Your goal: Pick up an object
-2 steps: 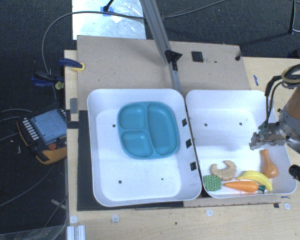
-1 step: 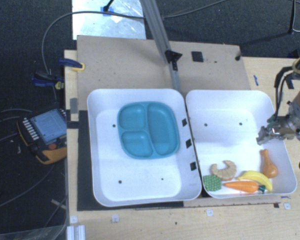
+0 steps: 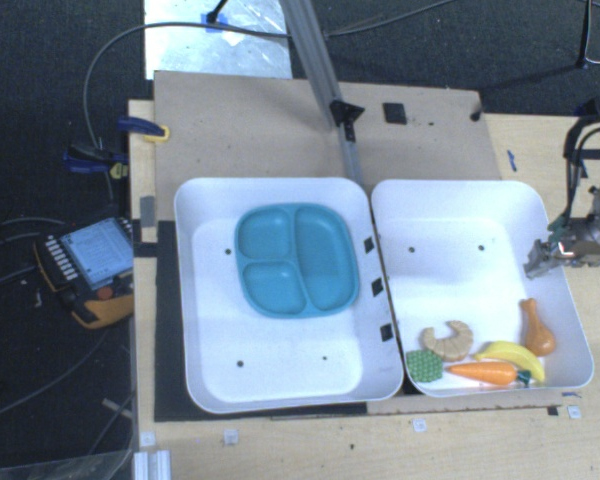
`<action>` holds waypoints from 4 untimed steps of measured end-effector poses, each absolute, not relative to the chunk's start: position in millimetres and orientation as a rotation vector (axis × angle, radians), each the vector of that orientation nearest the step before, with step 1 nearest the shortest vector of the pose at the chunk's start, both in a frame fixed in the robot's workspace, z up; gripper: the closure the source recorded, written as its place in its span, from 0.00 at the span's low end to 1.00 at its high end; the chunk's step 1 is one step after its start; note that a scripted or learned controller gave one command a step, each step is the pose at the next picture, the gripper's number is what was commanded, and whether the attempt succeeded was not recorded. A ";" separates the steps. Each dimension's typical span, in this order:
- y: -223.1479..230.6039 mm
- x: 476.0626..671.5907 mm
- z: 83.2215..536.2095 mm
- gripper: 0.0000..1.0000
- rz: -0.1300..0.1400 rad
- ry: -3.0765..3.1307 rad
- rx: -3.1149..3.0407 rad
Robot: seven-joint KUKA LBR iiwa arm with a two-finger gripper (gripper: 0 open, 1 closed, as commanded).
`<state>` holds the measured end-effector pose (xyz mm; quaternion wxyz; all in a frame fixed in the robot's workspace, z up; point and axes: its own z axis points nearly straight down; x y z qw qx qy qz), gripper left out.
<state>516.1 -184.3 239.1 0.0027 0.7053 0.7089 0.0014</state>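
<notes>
Gripper [image 3: 550, 256] hovering over right bin's [image 3: 460, 203] right edge; jaws' state unclear. Toy food sitting bunched in bin's near right corner: carrot [image 3: 482, 372], banana [image 3: 512, 355], croissant [image 3: 448, 338]. Risk: jaws striking rim, or snagging neighbour.

one fixed camera looks down at a slant on the bench [image 3: 280, 118], both white bins [image 3: 205, 368] centred, arm [image 3: 595, 223] at 3 o'clock.

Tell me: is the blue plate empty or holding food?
Empty. The blue plate shows bare compartments; the toy food lies in the right bin.
</notes>
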 end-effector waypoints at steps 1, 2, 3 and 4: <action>-126.9 535.9 245.7 1.00 0.006 2.233 2.207; -85.1 553.2 238.1 1.00 0.004 2.231 2.209; -31.7 563.1 244.3 1.00 0.006 2.234 2.208; 19.3 583.2 229.4 1.00 0.004 2.233 2.210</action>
